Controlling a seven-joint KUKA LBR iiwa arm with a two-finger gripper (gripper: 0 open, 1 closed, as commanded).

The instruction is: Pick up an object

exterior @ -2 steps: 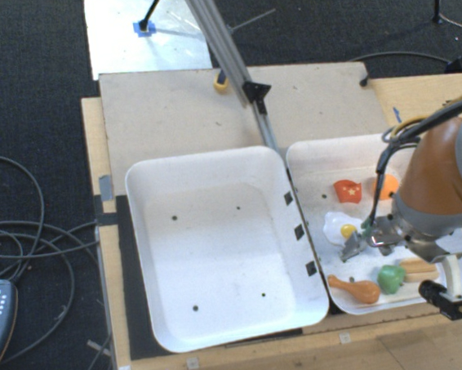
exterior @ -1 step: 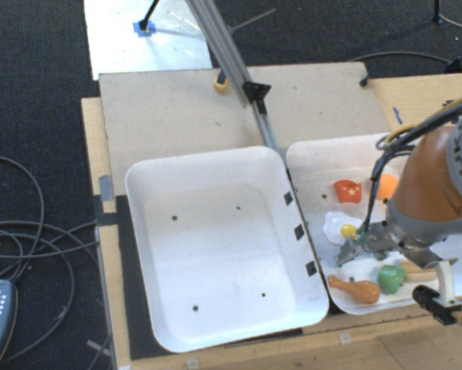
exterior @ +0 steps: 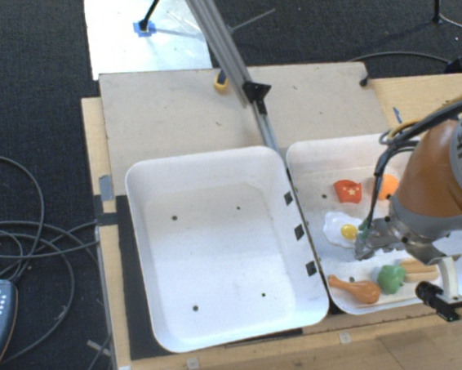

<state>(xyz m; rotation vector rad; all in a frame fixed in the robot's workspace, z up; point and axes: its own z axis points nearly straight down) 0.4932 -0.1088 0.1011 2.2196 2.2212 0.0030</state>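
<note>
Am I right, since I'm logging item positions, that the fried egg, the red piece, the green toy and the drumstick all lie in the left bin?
Not quite. In the camera view, the fried egg, red piece, green toy and drumstick all lie in the right bin, not the left bin.

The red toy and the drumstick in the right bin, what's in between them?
In the camera view, a fried egg toy lies between the red toy and the drumstick, with the gripper right beside it.

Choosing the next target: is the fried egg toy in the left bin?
No, the fried egg toy lies in the right bin, beside the gripper.
</note>
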